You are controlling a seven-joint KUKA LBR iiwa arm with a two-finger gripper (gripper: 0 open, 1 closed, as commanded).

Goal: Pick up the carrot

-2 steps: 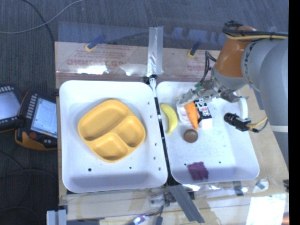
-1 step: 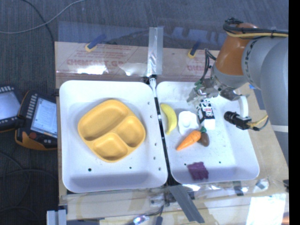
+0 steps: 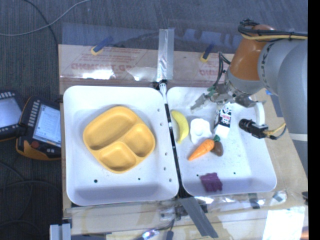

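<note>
The carrot [image 3: 201, 149], orange with a small green top, lies slantwise in the middle of the right bin [image 3: 260, 169]. My gripper [image 3: 214, 99] hangs over the back of that bin, up and slightly right of the carrot and apart from it. Its fingers [image 3: 199, 102] are spread open with nothing between them. The grey arm with its orange band [image 3: 248, 59] comes in from the upper right.
Around the carrot lie a banana [image 3: 180, 126], a white cup-like item [image 3: 199, 129], a black-and-white carton [image 3: 224, 119] and a brown lump [image 3: 218, 149] touching its top. Purple grapes [image 3: 211, 182] sit near the front. The left bin [image 3: 75, 184] holds a yellow divided plate [image 3: 119, 138].
</note>
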